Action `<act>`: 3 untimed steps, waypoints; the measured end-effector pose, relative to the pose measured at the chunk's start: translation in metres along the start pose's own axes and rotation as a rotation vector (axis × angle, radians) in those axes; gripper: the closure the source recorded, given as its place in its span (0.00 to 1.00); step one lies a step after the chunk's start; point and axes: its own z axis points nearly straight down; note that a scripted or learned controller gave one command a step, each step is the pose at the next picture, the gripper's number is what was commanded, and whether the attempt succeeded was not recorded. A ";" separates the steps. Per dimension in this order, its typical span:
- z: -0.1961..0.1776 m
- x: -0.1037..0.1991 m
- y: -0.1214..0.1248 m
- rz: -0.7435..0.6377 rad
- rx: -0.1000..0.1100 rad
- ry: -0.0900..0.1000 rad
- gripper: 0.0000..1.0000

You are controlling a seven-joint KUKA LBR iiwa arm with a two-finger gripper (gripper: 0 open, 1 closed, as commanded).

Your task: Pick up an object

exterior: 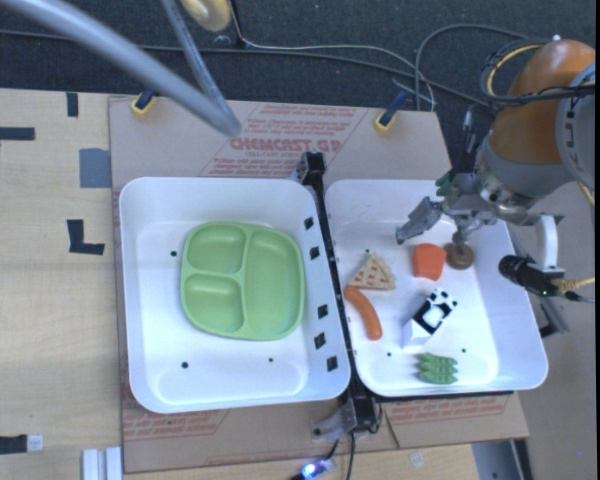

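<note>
Pale wood-grain worktop carries a brown cardboard sheet with red print, and on it two glossy white bins side by side. In the left bin lies a matte green plate, rounded and split into three compartments. On the right bin rest a tan wedge with dots, an orange sausage shape, an orange block, a black-and-white piece and a bumpy green item. Over this bin's far side, the hand has metal fingers spread apart with nothing between them. One fingertip reaches down just beside the orange block, at its right; whether they touch is unclear.
</note>
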 end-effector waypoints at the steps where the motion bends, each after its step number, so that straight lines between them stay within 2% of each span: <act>1: -0.007 0.000 0.003 -0.003 -0.013 -0.002 0.00; 2: 0.046 -0.003 -0.007 -0.002 -0.009 -0.002 0.00; 3: 0.106 -0.006 -0.002 -0.003 -0.014 -0.005 0.00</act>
